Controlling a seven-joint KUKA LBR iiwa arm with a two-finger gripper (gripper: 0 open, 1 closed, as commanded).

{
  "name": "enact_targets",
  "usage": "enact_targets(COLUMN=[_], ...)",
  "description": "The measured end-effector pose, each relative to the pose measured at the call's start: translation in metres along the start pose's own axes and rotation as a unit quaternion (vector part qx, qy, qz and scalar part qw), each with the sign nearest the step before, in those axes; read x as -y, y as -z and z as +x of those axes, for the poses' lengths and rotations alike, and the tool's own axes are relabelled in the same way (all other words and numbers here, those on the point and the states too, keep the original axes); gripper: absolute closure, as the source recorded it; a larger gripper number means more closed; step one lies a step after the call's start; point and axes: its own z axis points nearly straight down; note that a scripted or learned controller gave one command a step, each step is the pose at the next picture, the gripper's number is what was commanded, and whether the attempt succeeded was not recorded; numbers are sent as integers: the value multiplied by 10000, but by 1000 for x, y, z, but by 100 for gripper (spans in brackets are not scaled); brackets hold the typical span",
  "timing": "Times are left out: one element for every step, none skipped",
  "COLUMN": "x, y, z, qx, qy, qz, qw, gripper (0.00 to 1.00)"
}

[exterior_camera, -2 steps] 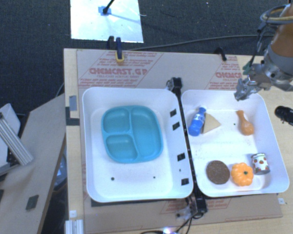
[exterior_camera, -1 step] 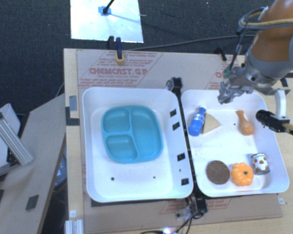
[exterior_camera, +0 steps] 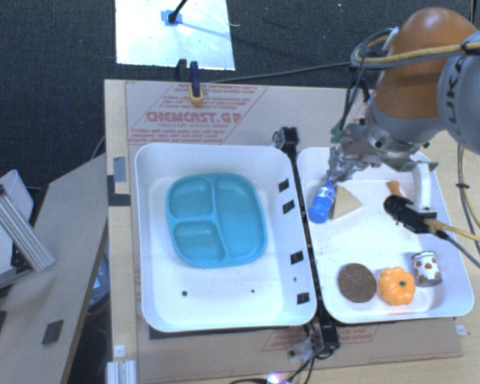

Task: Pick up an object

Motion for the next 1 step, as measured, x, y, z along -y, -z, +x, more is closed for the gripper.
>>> enact_targets(x=[8], y=[-9], z=[49], qx=[-1], qy=[3], qz=[-7], qw=[10000], gripper=[100])
